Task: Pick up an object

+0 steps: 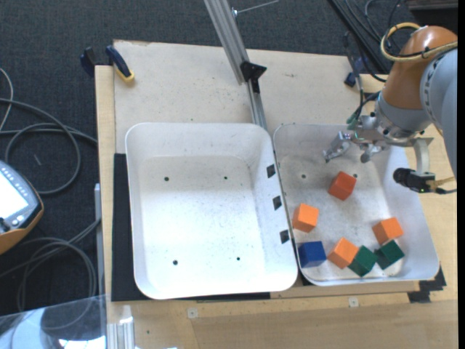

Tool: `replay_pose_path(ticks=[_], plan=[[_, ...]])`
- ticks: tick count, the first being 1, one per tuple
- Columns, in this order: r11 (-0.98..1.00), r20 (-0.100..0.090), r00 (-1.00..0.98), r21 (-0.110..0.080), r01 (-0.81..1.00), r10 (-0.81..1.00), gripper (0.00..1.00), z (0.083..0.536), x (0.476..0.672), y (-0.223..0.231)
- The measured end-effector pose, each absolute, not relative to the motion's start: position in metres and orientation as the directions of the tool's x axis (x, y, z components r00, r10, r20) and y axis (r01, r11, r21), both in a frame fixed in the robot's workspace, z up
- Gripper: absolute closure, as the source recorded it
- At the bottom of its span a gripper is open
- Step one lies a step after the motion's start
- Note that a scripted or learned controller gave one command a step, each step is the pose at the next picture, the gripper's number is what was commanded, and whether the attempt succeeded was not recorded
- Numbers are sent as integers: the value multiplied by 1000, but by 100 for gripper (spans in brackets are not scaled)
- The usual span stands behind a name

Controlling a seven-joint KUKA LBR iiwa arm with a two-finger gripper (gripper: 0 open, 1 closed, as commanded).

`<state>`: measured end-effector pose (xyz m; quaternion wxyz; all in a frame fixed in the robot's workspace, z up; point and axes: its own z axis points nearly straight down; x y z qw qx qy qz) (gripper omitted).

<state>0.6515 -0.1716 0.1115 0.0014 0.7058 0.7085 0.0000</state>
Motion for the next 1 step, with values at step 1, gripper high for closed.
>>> replay_pose_path(ticks=[1], plan=[[0,1,0,3,1000,1000,0,186,593,-150]])
